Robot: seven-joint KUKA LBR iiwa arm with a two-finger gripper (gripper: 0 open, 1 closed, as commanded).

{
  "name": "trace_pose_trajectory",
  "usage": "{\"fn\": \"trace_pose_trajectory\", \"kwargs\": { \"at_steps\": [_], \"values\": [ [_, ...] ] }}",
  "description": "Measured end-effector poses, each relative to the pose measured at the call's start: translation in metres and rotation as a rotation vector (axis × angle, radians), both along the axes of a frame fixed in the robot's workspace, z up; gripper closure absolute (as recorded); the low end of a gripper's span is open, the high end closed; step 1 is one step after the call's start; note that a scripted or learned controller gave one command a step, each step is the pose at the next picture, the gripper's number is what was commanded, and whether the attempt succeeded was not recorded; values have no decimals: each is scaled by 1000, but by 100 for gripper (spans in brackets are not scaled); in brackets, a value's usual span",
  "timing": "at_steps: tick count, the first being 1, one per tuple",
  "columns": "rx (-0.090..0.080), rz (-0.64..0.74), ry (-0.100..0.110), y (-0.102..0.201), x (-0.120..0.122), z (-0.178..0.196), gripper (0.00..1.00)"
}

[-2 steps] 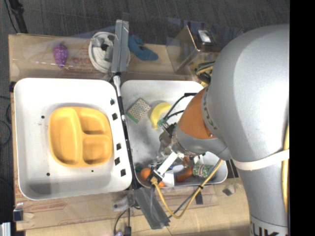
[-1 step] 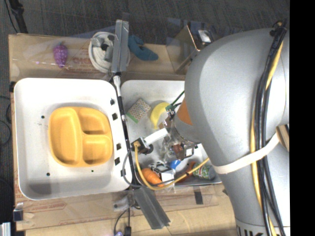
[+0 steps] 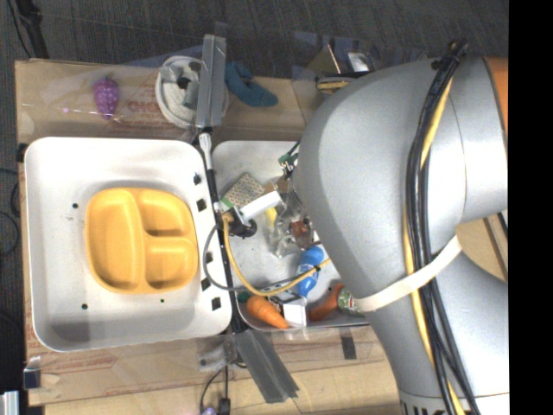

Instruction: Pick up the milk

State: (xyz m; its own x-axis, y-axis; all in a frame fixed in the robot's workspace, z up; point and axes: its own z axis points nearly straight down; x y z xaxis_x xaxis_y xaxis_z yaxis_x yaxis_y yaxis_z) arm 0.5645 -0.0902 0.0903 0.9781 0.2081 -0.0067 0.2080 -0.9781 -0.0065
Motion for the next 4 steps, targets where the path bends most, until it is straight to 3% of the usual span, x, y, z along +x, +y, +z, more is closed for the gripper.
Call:
{"fn": "trace_pose_trajectory", "kwargs": {
  "at_steps": [1,2,3,4],
  "values": [
    [2,16,3,2,3,0,100],
    [0,0,1,0,-33,0,100],
    [0,16,-1,-2,40,0,100],
    [-1,8,-5,-32,-16,211,100]
  ]
}}
